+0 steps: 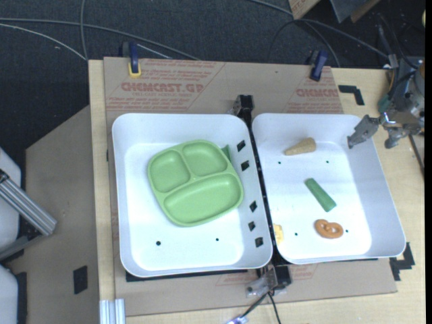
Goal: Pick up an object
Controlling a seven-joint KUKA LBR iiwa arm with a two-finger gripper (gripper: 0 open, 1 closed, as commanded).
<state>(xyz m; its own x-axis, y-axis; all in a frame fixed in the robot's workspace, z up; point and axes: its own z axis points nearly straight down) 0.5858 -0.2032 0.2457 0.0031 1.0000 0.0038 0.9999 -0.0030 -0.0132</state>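
Note:
In the right bin (368, 208) lie a tan wedge-shaped piece (300, 146) at the back, a green stick (320, 194) in the middle and an orange pretzel-shaped piece (329, 229) near the front. A small yellow bit (277, 232) sits at the bin's front left edge. My gripper (376, 137) hangs over the bin's back right corner, well right of the tan wedge. It is open, with its two dark fingers spread and nothing between them.
The left bin (135, 140) holds a light green divided plate (194, 181). A black divider with clips (251, 174) runs between the bins. Blue clamps (134, 58) hold the cardboard at the back. Cables cross the dark floor behind the bench.

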